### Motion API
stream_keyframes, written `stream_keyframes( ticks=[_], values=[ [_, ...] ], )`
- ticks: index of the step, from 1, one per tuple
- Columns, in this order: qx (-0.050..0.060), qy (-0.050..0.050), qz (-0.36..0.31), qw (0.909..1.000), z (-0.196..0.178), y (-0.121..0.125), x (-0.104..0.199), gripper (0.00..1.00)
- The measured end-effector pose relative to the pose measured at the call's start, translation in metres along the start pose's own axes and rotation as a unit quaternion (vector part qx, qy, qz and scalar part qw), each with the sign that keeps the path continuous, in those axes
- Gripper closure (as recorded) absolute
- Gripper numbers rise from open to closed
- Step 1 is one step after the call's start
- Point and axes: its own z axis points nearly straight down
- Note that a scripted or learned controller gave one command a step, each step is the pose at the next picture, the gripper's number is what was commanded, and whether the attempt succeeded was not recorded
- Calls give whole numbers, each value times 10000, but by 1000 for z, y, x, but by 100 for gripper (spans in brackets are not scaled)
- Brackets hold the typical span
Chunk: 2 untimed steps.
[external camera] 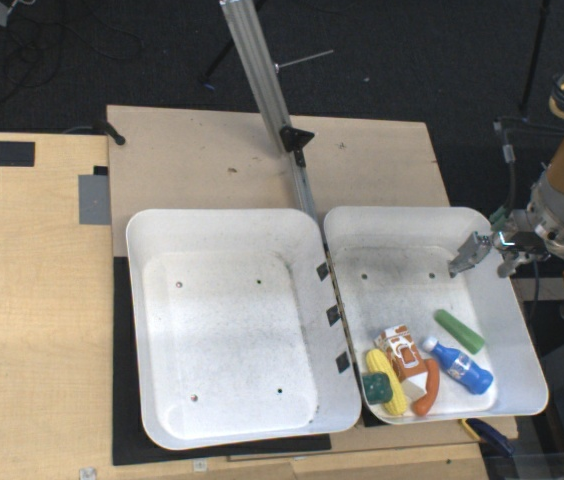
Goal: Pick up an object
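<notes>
A pale wooden counter against a dark floor with loose cables carries two shallow white plastic bins side by side, with a slanted silver aluminium rail rising behind them. The left white bin shows a bare, speckled floor. The right white bin holds a small heap in its near corner: a yellow toy corn cob with a green end, a small orange-and-white printed box just beside it, an orange carrot-shaped toy touching the box, a blue plastic bottle with a white cap to their right, and a green cylindrical stick lying a little apart above the bottle. The grey tool hangs over the far right edge of that bin, well apart from the heap; whether it is open or closed cannot be told, and nothing is seen in it.
</notes>
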Motion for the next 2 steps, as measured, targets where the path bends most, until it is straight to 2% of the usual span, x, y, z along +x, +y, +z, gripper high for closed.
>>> stream_keyframes(
  ticks=[1, 2],
  values=[
    [-22, -8, -6, 10000, -3, 1, 0, 0],
    [6, 3, 1, 10000, 61, 4, -1, 0]
  ],
)
